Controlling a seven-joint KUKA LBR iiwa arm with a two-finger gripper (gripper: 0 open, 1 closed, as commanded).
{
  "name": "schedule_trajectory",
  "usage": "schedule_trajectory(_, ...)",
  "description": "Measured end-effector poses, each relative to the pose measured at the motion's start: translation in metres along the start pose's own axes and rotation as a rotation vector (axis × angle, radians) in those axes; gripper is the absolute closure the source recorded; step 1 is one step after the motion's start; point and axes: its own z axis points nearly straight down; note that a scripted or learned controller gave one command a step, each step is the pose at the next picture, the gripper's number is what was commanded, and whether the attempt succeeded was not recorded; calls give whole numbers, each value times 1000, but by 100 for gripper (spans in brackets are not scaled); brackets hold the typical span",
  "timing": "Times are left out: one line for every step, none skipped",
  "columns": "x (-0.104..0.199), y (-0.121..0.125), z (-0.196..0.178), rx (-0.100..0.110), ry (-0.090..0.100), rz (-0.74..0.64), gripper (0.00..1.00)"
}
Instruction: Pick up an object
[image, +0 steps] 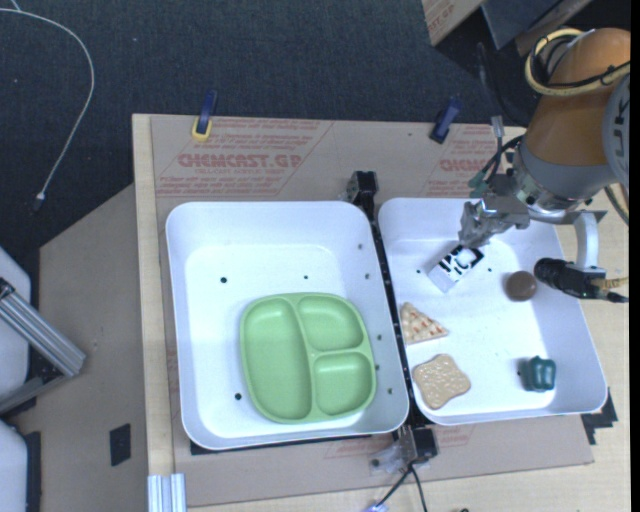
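End effector (470, 238) grasping a black-and-white block (456, 265) in the right bin (570, 398); brown ball (520, 286), cracker (421, 322) and cookie (441, 380) lie nearby.

We note a dark blue-grey carpeted floor (250, 55) around the bench. A thin white cable (78, 105) loops across it at upper left. The bench top is a tan board (300, 150) printed with faded red lettering, held along its far edge by two blue clamps (205, 112). A cardboard box corner (450, 15) sits at the top, near the right. An aluminium extrusion rail (35, 325) lies at lower left. Lighting is even, with soft shadows.
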Motion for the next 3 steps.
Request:
schedule_trajectory(48, 5, -9, -1, 2, -5, 100)
schedule_trajectory(105, 0, -10, 3, 3, -6, 100)
schedule_trajectory(169, 5, -6, 1, 3, -7, 100)
